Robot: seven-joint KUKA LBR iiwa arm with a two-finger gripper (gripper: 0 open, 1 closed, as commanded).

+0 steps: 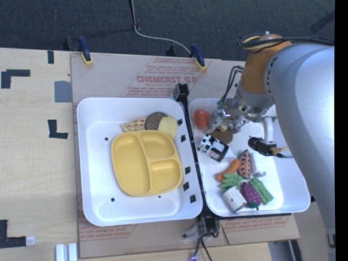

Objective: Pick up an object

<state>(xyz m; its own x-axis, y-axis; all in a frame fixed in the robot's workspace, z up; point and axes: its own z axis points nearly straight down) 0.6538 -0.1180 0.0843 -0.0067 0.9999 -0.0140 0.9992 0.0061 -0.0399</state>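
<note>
Pale wooden tabletop [32,162] carrying a cardboard sheet [157,78], on which two shallow white bins stand side by side. The left bin [89,200] holds a yellow divided tray [145,162] with a few toy foods along its far edge. The right bin [288,184] holds the scattered toys and the arm's working end.

The pincer [224,121] hangs low over the far left part of the right bin. Whether it is spread or pressed together cannot be told at this slant, and nothing is seen pinched in it. Directly below it lies a small brown piece [222,136], the likeliest thing to take. This piece sits beside a black-and-white block [212,147] and near a red tomato [201,117]. A carrot [228,171], a watermelon slice [244,163], purple grapes [250,192] and a white block [234,199] lie nearer the front, well apart from the pincer.

Handling, as a judgement: the brown piece looks like a moulded toy, so probably light, stiff and rather smooth. It may skid or tip if pushed off-centre. A hold across its narrow width, taken from above and clear of the neighbouring block, seems soundest.
</note>
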